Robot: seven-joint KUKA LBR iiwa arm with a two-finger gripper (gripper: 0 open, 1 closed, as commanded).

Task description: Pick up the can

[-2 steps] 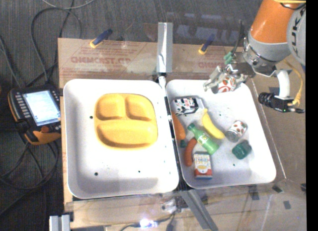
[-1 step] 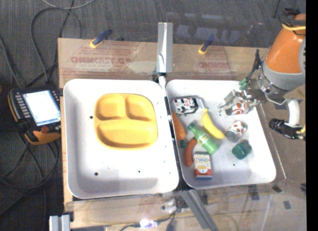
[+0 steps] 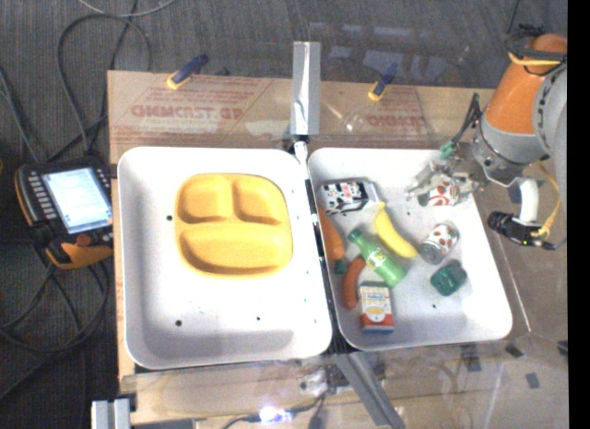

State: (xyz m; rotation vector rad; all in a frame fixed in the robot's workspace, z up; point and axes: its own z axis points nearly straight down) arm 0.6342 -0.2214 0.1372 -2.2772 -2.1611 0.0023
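A: Right — two white bins side by side, mid-frame. Left bin (image 3: 147, 316) carries a yellow divided tray (image 3: 235, 224), sitting in its upper half.

B: And the right bin (image 3: 493, 312)?

A: Crowded. A can (image 3: 440, 242) lies on its side toward the right of that bin, silver with red markings, just right of a banana (image 3: 395, 235). A dark green cup-like object (image 3: 449, 279) sits just below the can, apart from it.

B: Other items?

A: A green bottle (image 3: 377, 258) lying at a slant, touching the banana's lower edge. A carrot (image 3: 334, 239) along the bin's left wall, a brown sausage-shaped piece (image 3: 351, 282) below it. A small carton (image 3: 375, 307) with red and yellow print near the bin's bottom centre. A black-and-white box (image 3: 345, 195) at the upper left of that bin.

B: Arm?

A: Comes in from the right of the frame, orange band (image 3: 519, 109) at upper right. Gripper (image 3: 441, 183) is low over the upper right part of the right bin, above the can in the frame and apart from it. A red-and-white object (image 3: 443, 195) sits right at the fingertips — too blurred to say whether it is between them.

B: Fingers apart or together?

A: Cannot tell at this resolution.
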